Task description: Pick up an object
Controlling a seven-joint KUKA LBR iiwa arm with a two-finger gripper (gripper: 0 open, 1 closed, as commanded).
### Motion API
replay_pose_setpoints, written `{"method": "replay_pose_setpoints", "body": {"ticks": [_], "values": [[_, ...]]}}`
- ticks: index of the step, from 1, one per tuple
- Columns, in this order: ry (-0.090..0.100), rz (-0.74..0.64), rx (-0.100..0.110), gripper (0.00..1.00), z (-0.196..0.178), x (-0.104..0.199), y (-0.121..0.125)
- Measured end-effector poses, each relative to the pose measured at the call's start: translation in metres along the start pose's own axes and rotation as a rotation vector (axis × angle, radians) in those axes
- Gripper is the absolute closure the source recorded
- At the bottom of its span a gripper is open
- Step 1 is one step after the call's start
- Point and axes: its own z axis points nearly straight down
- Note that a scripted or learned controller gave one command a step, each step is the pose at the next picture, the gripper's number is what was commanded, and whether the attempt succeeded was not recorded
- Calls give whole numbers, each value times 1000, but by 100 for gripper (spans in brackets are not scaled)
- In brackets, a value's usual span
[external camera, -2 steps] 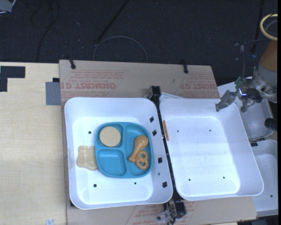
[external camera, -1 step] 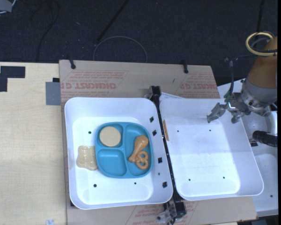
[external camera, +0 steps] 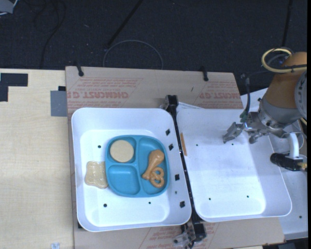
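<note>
**Desk:** What does the overhead frame show?

**Photographer:** A blue tray (external camera: 125, 183) with three compartments sits in the left bin (external camera: 75, 139), one of two white bins lying side by side on a sheet of printed cardboard (external camera: 145, 90).

**Desk:** And the pieces that could be picked up?

**Photographer:** All are in or at that tray. A round tan disc (external camera: 121, 150) lies flat in its upper left compartment. An orange drumstick-shaped toy (external camera: 155, 162) lies slanted in its long right compartment, and a pretzel-shaped piece (external camera: 157, 178) touches the toy's lower end in the same compartment. A pale toast-shaped piece (external camera: 96, 174) lies on the bin floor against the tray's left edge.

**Desk:** Where is the robot?

**Photographer:** The grey arm (external camera: 282, 90) comes in well to the right of the tray. Its gripper (external camera: 242, 134) is over the upper right part of the right bin (external camera: 223, 180), far from the tray and roughly level with the tray's top edge. The dark strip (external camera: 179, 154) where the bins meet lies between the gripper and the tray.

**Desk:** Is the hand open, closed, or holding anything?

**Photographer:** From this angle I cannot tell whether it is open or closed. Nothing from the tray is seen in it, and all four pieces lie at rest.
</note>
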Motion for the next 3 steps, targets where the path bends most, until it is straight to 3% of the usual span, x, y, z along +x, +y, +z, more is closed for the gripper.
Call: {"method": "replay_pose_setpoints", "body": {"ticks": [1,2,3], "values": [[0,0,0,0,43,2,0],[-1,0,-3,100,30,1,1],[-3,-1,-11,100,-33,4,1]]}}
